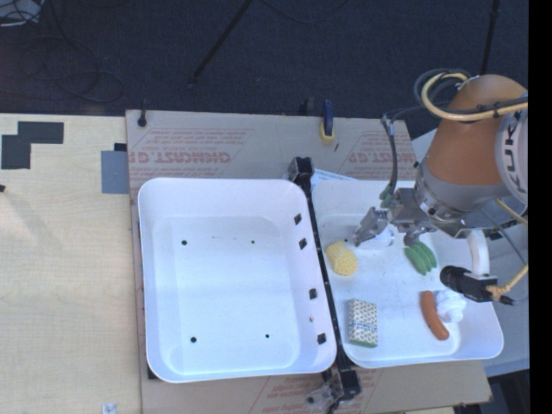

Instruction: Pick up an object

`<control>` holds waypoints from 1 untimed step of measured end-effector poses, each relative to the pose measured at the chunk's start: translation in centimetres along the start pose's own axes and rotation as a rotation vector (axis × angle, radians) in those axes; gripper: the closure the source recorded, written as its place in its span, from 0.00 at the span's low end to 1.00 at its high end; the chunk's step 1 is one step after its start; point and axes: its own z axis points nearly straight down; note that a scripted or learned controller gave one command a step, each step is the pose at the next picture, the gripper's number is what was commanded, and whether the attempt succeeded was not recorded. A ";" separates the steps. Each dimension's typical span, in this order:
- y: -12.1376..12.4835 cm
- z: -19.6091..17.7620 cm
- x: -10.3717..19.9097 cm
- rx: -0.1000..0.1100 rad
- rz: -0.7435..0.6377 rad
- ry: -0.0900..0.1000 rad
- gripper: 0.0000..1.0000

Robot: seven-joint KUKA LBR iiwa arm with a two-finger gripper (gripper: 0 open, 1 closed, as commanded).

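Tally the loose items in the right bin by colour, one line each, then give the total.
Yellow: 1, the corn-like piece
Green: 1, the green piece
Orange-red: 1, the sausage-shaped piece
White: 1, the small white piece
Multicoloured: 1, the patterned packet
Total: 5

Arm (pixel 483 145) cut off at frame right; it hides part of the right bin (pixel 483 343); patterned packet (pixel 362 323) print illegible.

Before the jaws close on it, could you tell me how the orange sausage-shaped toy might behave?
The orange sausage-shaped toy looks rounded and smooth, so it may roll or slip sideways. It seems small and probably light. It lies close to a white object, which could get nudged.
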 end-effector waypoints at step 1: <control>-0.7 3.0 5.1 0.003 -0.002 0.001 0.00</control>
